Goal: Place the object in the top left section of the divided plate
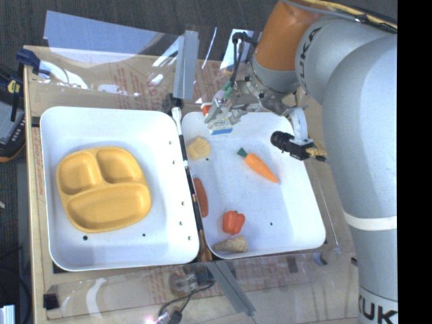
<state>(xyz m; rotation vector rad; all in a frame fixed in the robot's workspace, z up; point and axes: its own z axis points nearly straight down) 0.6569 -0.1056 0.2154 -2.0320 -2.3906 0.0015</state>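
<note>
A yellow divided plate (102, 187) lies in the left bin (61, 123), with two small sections at its far side and one long section nearer the front. In the right bin (297, 211) lie a carrot (259, 167), a pale ridged piece (198, 148), a red-orange sausage-like piece (201, 196), a red pepper (233, 222) and a tan piece (230, 245). My gripper (220, 118) hangs over the far left corner of the right bin, just above the pale ridged piece. A small blue edge shows under its tips.
A grey divider bar (185, 66) stands behind the gap between the bins. Clear plastic sheeting (108, 73) covers the bench behind the left bin. A black fitting (291, 144) sticks out from the arm over the right bin.
</note>
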